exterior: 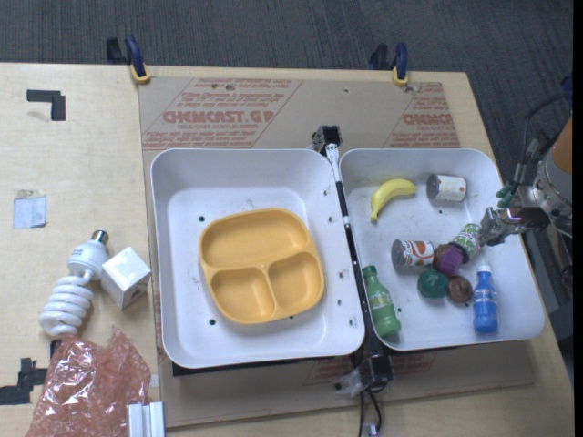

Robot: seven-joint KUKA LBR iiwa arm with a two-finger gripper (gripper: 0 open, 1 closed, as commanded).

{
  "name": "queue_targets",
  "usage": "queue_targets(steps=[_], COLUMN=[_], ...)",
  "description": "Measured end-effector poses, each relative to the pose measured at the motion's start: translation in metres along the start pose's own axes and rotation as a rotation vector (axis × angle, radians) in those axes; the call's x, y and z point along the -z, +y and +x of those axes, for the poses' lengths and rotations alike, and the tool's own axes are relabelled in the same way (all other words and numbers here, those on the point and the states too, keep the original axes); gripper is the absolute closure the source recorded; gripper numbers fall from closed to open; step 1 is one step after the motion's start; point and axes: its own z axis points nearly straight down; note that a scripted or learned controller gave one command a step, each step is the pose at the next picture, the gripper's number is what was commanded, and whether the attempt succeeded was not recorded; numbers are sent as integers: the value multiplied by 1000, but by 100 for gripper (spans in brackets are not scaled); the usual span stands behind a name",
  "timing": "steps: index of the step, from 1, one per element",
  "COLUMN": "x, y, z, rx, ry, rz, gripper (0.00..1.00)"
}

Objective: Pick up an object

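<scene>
So nothing was lifted yet. The gripper (496, 218) sat at the right bin's (512, 326) right rim, just beside the object cluster: purple ball (449, 259), can (414, 253), blue bottle (485, 300). All rested on the bin floor. Approach, grasp and lift remained.

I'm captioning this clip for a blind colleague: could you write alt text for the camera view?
A gripper hovers at the right rim of the right bin, which holds a banana, cans, small balls, a green bottle and a blue bottle. The left bin holds a yellow divided tray.
</scene>
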Motion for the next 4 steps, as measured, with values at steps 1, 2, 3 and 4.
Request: queue_targets(steps=[1,2,3,4], x=[-117,-133,-123,-33], y=[11,-37,-36,-38], z=[59,80,79,128], rx=[-1,-2,-4,0], ry=[1,1,1,0], rz=[1,0,-2,-1], gripper=[0,0,100,100])
